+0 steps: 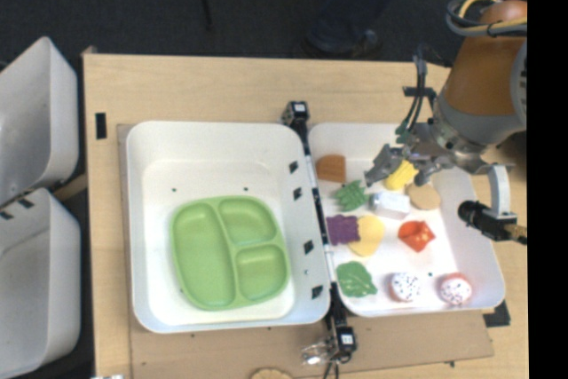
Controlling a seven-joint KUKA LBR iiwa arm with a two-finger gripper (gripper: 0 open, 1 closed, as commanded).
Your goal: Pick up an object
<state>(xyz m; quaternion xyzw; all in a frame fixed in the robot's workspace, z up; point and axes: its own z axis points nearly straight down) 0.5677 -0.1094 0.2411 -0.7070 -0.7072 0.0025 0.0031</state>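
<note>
— What is seen at the right of the frame?

— The grey arm (pixel 484 89), banded in orange, is lowered over the upper part of the right bin (pixel 479 266). Its tool (pixel 401 166) is set down among the toys, right at a yellow piece (pixel 401 176). Whether that piece is gripped cannot be told; the tool's state is hidden by the dark metal of the wrist.

— And what is laid out in that bin?

— A brown block (pixel 331 167) is placed near the upper left corner, with a green leafy toy (pixel 350 195) just below it. A small white block (pixel 390 203) is seen beside the tool, and a tan round piece (pixel 426 197) to its right. In the middle row a purple toy (pixel 343 229), a yellow rounded toy (pixel 370 233) touching it, and a red-orange toy (pixel 416 234) are lined up. Along the lower edge a second green toy (pixel 356 278) and two white speckled balls (pixel 406 286) (pixel 455 289) are found.

— And at the left?

— A green divided tray (pixel 229 250) is held in the left bin (pixel 142 191), well apart from the tool. Both bins are carried by the pale wooden bench (pixel 195 89).
</note>
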